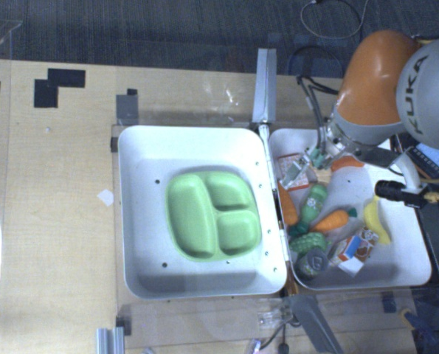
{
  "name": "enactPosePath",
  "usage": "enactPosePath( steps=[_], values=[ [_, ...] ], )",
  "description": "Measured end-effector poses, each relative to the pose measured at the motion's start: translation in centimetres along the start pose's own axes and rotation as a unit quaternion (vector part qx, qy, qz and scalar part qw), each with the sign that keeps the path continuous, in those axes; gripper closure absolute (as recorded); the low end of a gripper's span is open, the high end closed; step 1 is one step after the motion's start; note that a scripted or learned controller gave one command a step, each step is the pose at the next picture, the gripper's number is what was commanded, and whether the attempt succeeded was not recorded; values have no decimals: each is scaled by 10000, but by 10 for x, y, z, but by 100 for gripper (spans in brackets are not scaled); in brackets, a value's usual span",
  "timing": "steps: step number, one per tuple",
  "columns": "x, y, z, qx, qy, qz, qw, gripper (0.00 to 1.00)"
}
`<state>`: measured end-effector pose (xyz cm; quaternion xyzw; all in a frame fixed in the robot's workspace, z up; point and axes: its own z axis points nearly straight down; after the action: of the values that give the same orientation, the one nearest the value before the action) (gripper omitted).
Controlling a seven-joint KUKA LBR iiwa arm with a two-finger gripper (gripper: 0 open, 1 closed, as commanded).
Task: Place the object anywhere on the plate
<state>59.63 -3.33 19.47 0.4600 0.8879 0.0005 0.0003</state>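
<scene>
Up in the right bin's top corner, the gripper is down among the clutter, tucked under the orange band of the arm, and honestly I can't tell how the jaws stand or whether anything is caught in them, it's too small and busy there. Right beside the tip is a crumpled silvery packet, and I can't say for sure if they're touching. Further down the frame from the tip you get a green bottle, then a carrot lying with its long axis roughly left-right and tilted up toward the right, a yellow banana near the right wall, a small carton and a dark round thing at the bottom. Which of these is "the object" isn't clear from this; my guess is whatever sits closest to the tip, so the packet. The bit that matters: the green plate sits in the left bin, off to the left and a little lower in the frame from the gripper, with the ridge between the bins to cross. It's a divided plate with three compartments, all bare, so loads of landing room. Bench around the bins is pale wood.
</scene>
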Motion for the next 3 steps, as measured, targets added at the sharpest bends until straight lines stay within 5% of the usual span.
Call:
enactPosePath(
  steps=[1,2,3],
  values=[
    [-78,36,11,-3,-5,631,9980,0],
    [-78,38,1,-19,-18,601,9982,100],
    [14,14,12,1,1,52,10000,100]
  ],
)
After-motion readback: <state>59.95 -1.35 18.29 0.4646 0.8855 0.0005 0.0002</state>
